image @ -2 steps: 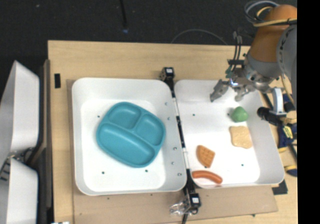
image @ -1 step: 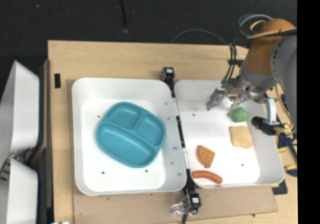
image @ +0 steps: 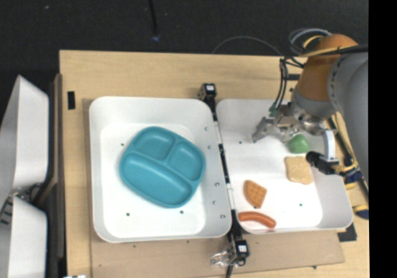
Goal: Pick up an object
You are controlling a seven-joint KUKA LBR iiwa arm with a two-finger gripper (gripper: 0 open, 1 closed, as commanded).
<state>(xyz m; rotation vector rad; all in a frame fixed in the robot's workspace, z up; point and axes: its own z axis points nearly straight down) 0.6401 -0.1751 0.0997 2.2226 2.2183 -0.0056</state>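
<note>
The right bin [image: 248, 115] holds several small items. A green rounded piece [image: 299, 143] lies near its far right. A tan bread-like slice [image: 300, 171] sits just in front of it. An orange waffle-like piece [image: 255, 193] and a red-orange sausage [image: 256, 219] lie nearer the front edge. My gripper [image: 271, 135] hangs low over the back of this bin, just left of the green piece. It is open, with nothing between its fingers.
A blue divided plate [image: 162, 165] lies in the middle of the left bin [image: 102, 208]. Black clamps [image: 208, 91] mark the seam between the bins. Cables and the arm's wrist [image: 316, 84] crowd the right bin's far right corner.
</note>
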